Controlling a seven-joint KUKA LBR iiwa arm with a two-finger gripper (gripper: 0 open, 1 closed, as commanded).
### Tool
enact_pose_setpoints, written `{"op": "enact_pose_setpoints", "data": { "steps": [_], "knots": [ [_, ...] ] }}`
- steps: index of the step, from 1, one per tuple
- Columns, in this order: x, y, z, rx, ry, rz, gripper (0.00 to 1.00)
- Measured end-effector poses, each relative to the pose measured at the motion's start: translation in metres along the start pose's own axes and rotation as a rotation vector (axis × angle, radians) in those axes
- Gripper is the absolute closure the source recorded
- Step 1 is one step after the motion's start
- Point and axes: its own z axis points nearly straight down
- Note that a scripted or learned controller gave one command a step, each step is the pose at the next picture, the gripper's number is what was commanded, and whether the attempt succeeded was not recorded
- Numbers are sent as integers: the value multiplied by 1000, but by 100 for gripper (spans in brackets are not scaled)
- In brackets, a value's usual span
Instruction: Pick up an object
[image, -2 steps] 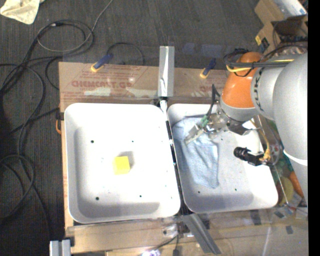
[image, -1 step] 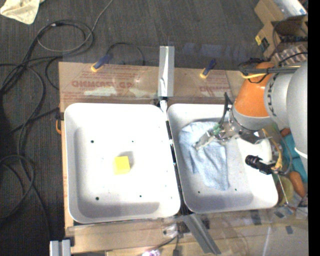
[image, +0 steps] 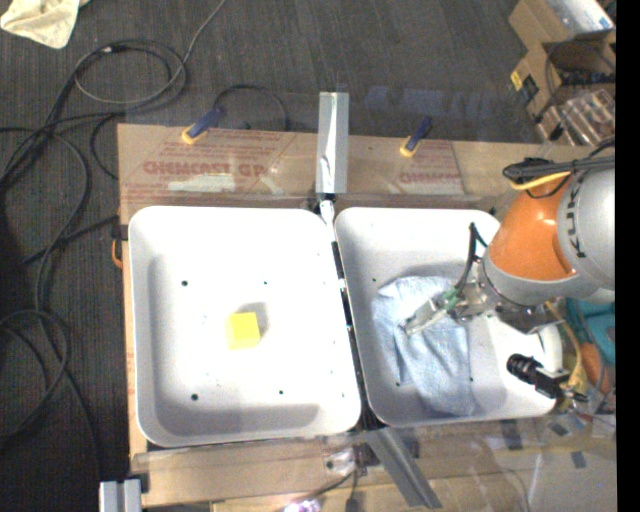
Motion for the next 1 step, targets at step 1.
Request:
{"op": "enact_pose_setpoints", "data": {
  "steps": [1],
  "knots": [
    [-57,37,-50,16,4,83,0]
  ]
}}
